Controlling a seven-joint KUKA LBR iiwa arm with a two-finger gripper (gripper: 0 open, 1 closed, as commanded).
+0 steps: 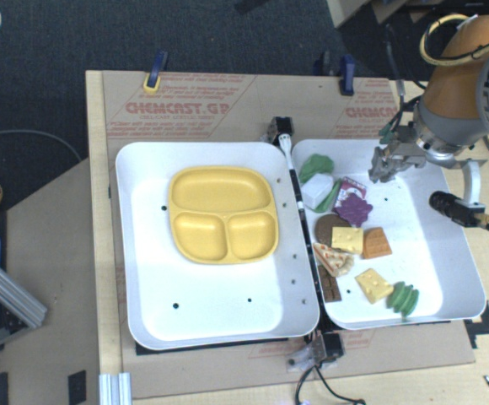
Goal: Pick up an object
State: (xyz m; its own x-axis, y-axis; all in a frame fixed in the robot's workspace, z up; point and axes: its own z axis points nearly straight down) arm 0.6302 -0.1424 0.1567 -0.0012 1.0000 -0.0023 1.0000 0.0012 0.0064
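Hovering over the right bin's [447,251] far edge, the end effector [385,169] carries nothing I can see, its grip state unclear, while the toy food [351,239] lies unpicked below, so the grasp remains.

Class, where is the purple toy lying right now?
The purple toy lies in the right bin, near its middle, just above the yellow cheese piece.

Right bin [447,298]: toy food crowds its left half, from green piece [315,166] down to green pods [404,298]. Right half open floor. Gripper [383,169] sits over upper middle. Left bin [143,251]: yellow tray [223,212] fills centre; bare margin below and left.
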